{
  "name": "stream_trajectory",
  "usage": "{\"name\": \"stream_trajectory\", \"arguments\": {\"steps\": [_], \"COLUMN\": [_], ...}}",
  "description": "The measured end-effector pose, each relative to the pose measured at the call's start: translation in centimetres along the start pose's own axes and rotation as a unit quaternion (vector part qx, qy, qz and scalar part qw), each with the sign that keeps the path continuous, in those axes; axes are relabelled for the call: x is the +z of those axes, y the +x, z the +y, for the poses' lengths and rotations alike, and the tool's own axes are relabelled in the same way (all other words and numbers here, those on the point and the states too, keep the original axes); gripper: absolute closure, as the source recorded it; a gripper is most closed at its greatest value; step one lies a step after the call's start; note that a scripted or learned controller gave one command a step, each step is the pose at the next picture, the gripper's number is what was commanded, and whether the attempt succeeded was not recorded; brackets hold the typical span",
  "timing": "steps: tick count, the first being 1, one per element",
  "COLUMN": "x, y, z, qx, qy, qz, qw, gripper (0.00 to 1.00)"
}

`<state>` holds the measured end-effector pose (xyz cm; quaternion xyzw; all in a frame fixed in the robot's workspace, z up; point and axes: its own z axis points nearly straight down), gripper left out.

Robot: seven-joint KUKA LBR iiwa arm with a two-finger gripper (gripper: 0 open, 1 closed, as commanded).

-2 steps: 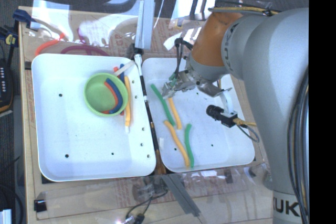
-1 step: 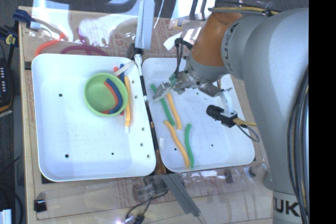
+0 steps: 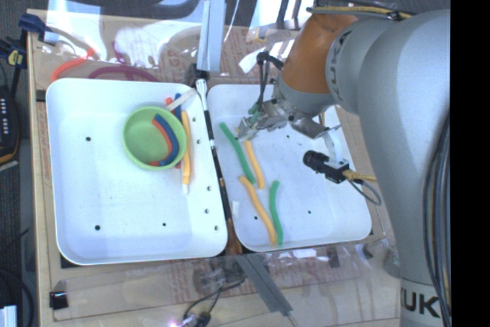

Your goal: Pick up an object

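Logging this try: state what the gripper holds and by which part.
It cannot be told. The gripper is low in the right bin, just above the green strip; no object shows between its tips.

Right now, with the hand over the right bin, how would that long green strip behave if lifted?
The long green strip lies in a loose curve, so it is probably floppy and would droop from the hand. It looks thin, likely light. It lies close beside an orange strip, which a push might drag along.
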<state>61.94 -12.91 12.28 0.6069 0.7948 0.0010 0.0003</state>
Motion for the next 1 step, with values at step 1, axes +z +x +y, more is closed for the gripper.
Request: {"name": "stream_trajectory", "arguments": {"steps": [1], "x": [0.02], "y": [0.01], "z": [-0.01], "qx": [0.000], "qy": [0.000], "qz": [0.000], "qw": [1.0000], "gripper": [0.00]}}
